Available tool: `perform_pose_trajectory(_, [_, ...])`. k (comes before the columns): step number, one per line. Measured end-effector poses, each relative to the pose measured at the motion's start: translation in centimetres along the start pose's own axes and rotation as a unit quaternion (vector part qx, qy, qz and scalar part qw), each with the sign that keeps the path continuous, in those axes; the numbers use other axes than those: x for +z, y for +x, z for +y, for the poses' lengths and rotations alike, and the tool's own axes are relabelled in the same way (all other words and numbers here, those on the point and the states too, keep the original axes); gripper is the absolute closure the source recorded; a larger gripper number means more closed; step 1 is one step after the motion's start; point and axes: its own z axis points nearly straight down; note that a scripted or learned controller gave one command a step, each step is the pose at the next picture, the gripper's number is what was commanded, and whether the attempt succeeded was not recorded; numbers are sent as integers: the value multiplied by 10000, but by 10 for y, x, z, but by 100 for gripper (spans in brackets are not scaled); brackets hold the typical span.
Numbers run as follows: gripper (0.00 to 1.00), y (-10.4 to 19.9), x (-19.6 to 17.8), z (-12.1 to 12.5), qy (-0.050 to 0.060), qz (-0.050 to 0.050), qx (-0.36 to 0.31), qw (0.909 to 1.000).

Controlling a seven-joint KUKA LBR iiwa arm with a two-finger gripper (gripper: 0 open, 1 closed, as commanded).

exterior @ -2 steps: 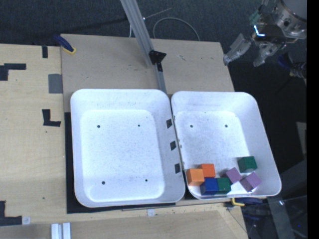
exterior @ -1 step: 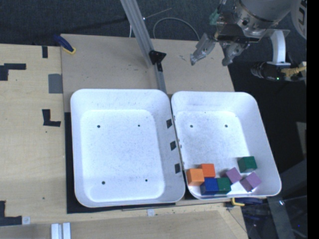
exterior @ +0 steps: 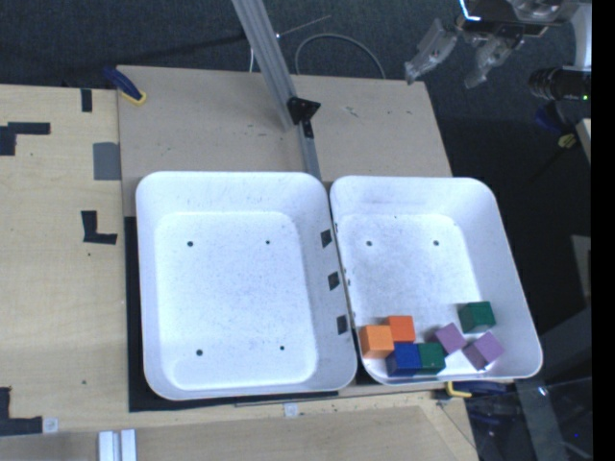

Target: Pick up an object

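Note:
Several small blocks lie at the near end of the right bin: an orange block, a darker orange one, a blue block, a green block, a dark green block and two purple blocks. My gripper hangs high at the upper right, beyond the far edge of the bench and well away from the blocks. Its two fingers are spread apart, open, with nothing between them.
The left bin sits beside the right one, rims touching. A slanted metal bar runs from the top down to a black clamp behind the bins. A thin cable loop lies at the back of the bench.

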Motion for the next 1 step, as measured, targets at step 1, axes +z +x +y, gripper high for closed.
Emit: perform_pose_trajectory(1, [0,47,20,15,34,11,-31,10000])
